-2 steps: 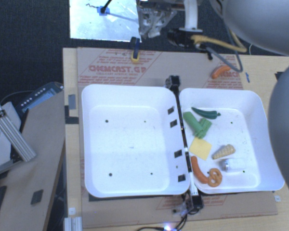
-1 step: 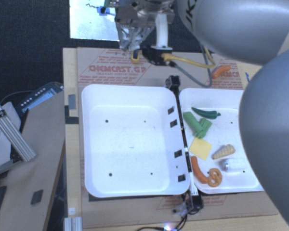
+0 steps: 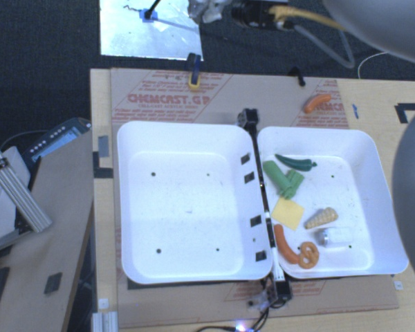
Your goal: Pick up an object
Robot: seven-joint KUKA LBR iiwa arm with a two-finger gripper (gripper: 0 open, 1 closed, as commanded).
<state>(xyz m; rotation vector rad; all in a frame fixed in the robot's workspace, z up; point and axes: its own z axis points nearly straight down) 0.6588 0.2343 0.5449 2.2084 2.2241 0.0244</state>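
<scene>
Camera view: fixed overhead position, slanted down on the desk [image 3: 159, 88] and both bins.
Desk surface: tan board with red lettering, carrying two shallow white bins side by side.
Left bin [image 3: 135, 254]: white, shallow, rim touching the right bin along a centre seam fitted with black clips.
Right bin [image 3: 373, 185]: white, shallow, holding all the loose items listed below.
Dark green pepper [image 3: 295, 162]: near the top of the right bin, lying roughly level.
Light green block pieces [image 3: 283, 179]: just below the pepper, close to the centre seam.
Yellow square slice [image 3: 288, 214]: flat on the bin floor, below the green pieces.
Cone-shaped item [image 3: 321, 218]: pale tan, just right of the yellow slice.
Grey-and-white item [image 3: 332, 238]: below the cone; its form cannot be told.
Orange sausage shape [image 3: 284, 245]: by the seam, touching the pretzel.
Pretzel [image 3: 308, 255]: brown, near the bottom rim of the right bin.
Orange item [image 3: 317, 103]: on the desk, above the right bin and apart from it.
Jaws [image 3: 209, 2]: at the top edge, above the desk and well apart from both bins; whether they are open or closed cannot be told.
</scene>
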